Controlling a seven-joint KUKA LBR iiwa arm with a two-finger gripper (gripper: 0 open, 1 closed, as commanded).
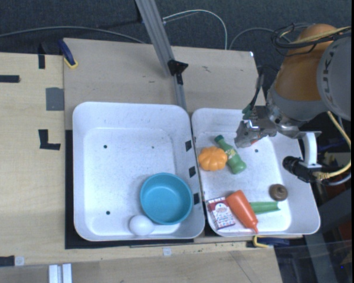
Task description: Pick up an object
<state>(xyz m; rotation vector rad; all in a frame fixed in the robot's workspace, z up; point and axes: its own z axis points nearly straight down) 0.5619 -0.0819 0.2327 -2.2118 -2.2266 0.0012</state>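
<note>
My gripper hangs over the upper part of the right bin, just right of a green bottle that lies slanted beside an orange pumpkin. Nothing shows between the gripper and these toys. Lower in the same bin lie an orange carrot with a green top, a small red box and a brown round piece. The left bin holds a blue bowl and a white egg at its front.
A grey metal pole slants across the bench behind the bins. The arm's orange band and cables sit at the right of the right bin. Bare bin floor spreads across the left bin's upper half.
</note>
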